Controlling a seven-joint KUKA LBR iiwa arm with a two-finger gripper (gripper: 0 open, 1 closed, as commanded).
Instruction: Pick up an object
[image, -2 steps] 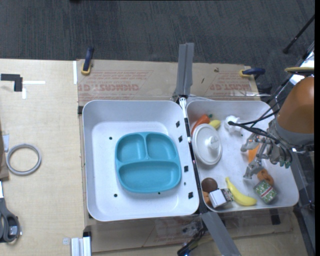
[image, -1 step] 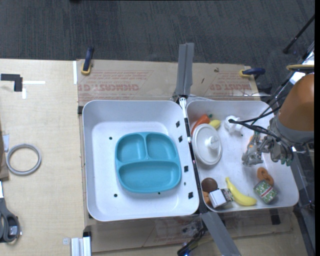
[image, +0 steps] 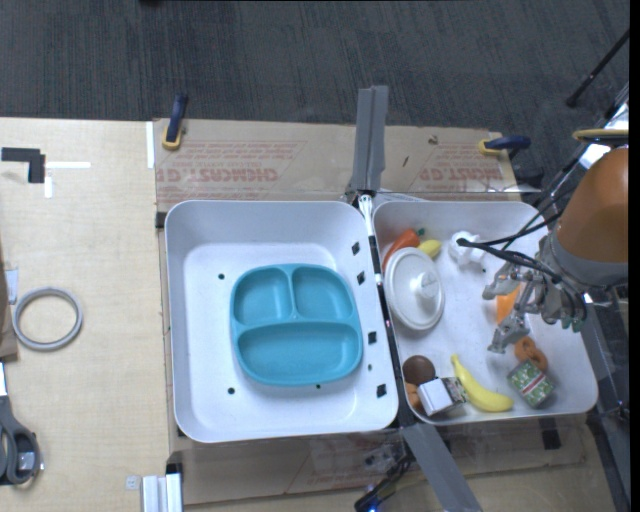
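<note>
Far left of the fingers, a teal divided plate (image: 297, 324) sits in the left bin (image: 190, 300). Nearer, a white lidded bowl (image: 415, 289). The fingers (image: 508, 322) hang spread, apparently holding nothing. Below them lies a banana (image: 478, 388); an orange piece (image: 528, 352) just beside.

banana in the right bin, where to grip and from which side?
Grip the banana across its middle, from above. It lies flat, and its middle is its clearest part; the small box crowds its left end. The gripper sits just up-right of it.
</note>
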